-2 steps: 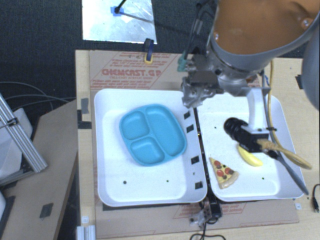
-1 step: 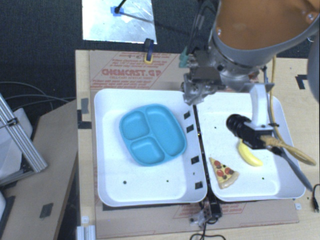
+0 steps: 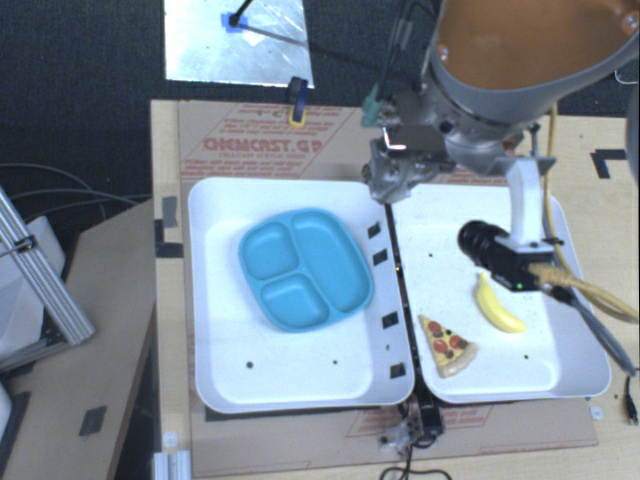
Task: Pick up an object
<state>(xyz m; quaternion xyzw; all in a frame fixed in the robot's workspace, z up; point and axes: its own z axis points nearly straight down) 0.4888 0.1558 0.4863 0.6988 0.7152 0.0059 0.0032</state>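
Items within my reach:
- Blue three-compartment plastic plate (image 3: 304, 268): flat, centre of the frame, in the left white bin.
- Small yellow toy banana (image 3: 497, 305): lower right, lying flat.
- Toy pizza slice (image 3: 446, 345): lower right, just left of the banana.

Robotics lab test bench, not a home. Grey industrial arm (image 3: 520, 58) with orange band hangs over two shallow white bins (image 3: 300, 388) set on a flat cardboard sheet (image 3: 270, 143) printed with red lettering. Loose cables (image 3: 60, 193) trail at left beside aluminium framing (image 3: 35, 268). Dark carpet floor (image 3: 80, 68) with a shiny metal plate (image 3: 235, 28). Toy pizza slice (image 3: 447, 344) and banana (image 3: 497, 306) serve as props.
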